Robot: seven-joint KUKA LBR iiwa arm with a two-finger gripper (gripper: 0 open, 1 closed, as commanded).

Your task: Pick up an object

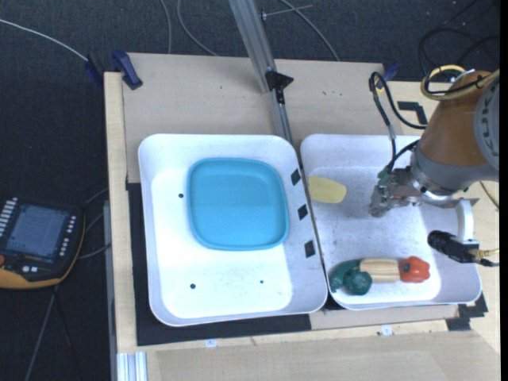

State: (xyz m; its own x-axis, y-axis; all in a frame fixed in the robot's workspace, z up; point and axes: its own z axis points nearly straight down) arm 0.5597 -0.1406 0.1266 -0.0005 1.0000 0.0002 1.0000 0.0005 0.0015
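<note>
My gripper hangs over the middle of the right bin, close to the bin floor, and nothing shows between its fingertips. A pale yellow flat piece lies to its left near the divider. Along the bin's front wall lie a dark green round object, a tan wooden cylinder and a red round object, side by side in a row. The gripper is well behind that row and to the right of the yellow piece.
In the left bin a light blue square plate lies flat. A metal pole slants down to the divider between the bins. A handheld pendant sits off the bench at far left.
</note>
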